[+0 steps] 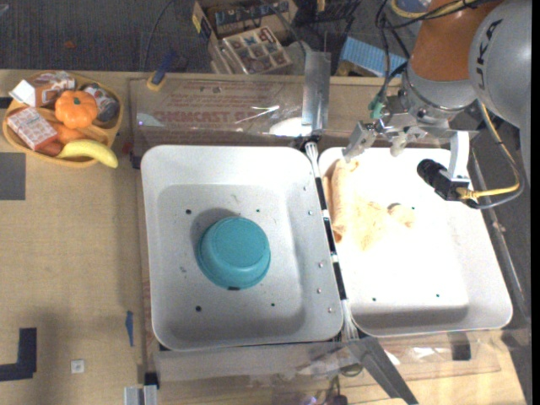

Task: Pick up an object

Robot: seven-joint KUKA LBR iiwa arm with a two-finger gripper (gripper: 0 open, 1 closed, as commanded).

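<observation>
A teal bowl lies upside down in the middle of the left white bin. In the right white bin, a limp tan cloth-like piece lies against the left wall and spreads toward the middle. A small pale bit sits just to its right. My gripper hangs over the right bin's back left corner, just above the top end of the tan piece. It is open, with nothing between its fingers.
A black fitting with a yellow cable hangs off the arm over the right bin's back. A basket of toy fruit stands at the far left of the bench. A clear plastic sheet lies behind the left bin.
</observation>
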